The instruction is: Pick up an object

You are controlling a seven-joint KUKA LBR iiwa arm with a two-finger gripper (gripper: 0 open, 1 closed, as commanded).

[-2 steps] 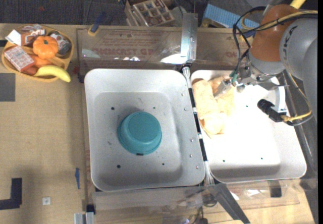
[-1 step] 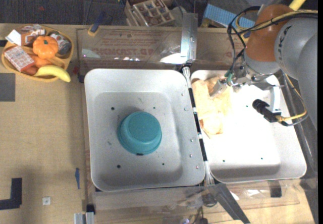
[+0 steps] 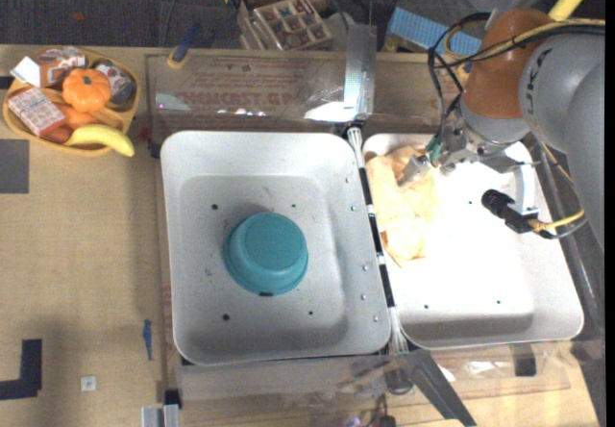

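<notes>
A teal bowl (image 3: 267, 253) lies upside down in the middle of the left white bin (image 3: 192, 175). A crumpled pale cream thing (image 3: 399, 213), soft like a cloth, lies along the left wall of the right white bin (image 3: 500, 310). My gripper (image 3: 420, 168) reaches in from the upper right and is low over the upper end of the cream thing, at or very near its surface. I cannot make out whether anything is between the fingers.
A yellow dish (image 3: 67, 108) with a small orange pumpkin, a banana and packets sits on the bench at the far left. A clear plastic tray (image 3: 250, 88) lies behind the bins. Clutter and cables stand beyond the bench's back edge.
</notes>
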